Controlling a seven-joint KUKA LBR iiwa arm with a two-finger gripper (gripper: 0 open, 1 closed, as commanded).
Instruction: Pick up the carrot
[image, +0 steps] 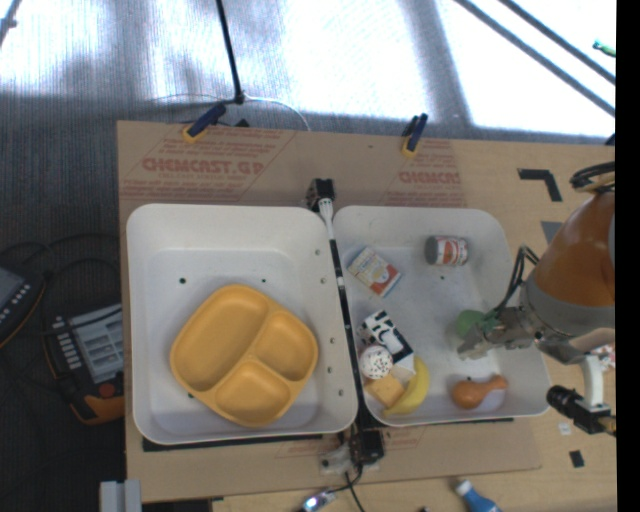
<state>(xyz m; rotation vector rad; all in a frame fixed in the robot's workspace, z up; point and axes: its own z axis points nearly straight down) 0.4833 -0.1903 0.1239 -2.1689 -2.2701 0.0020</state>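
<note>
The carrot (477, 391) is an orange piece lying near the front right corner of the right bin (500, 232), with its thin end pointing right. My gripper (482, 336) reaches in from the right and hangs over the bin's right side, just behind the carrot and apart from it. A small green thing (470, 322) sits right at the gripper's tip; I cannot tell whether it is held or only lies beside it. The grey arm with its orange band (585, 255) covers the bin's right edge.
The right bin also holds a banana (414, 392), a round white item (376, 362), a black and white packet (386, 334), a small box (372, 270) and a can (447, 251). A yellow divided plate (245, 352) lies in the left bin (160, 240).
</note>
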